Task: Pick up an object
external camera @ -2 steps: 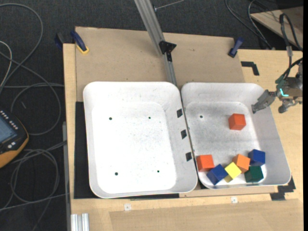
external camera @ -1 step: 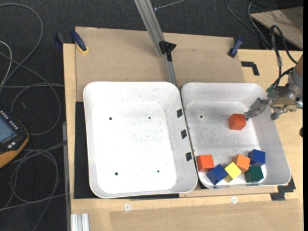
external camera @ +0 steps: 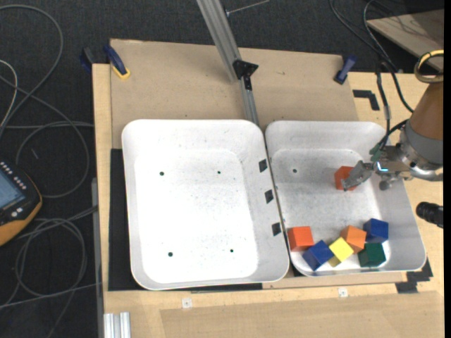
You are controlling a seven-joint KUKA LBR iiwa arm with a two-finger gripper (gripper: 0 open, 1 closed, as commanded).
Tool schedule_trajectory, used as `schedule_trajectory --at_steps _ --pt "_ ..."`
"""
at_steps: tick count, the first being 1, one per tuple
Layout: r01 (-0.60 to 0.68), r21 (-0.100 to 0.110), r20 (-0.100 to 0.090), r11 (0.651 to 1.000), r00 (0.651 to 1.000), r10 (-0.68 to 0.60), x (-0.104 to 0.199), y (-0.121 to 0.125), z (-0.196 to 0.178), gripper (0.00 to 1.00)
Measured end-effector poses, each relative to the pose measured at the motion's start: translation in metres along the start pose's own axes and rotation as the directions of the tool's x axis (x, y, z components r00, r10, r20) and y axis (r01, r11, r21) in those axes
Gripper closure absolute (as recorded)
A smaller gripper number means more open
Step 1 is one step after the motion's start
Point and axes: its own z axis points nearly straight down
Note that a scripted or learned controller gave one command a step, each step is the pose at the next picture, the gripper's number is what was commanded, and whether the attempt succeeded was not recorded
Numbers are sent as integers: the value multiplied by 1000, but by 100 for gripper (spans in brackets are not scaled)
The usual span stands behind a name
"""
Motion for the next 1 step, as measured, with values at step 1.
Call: schedule_trajectory --at_steps 1 --pt "0 0 0 1000 1000 0 8 -6 59 0"
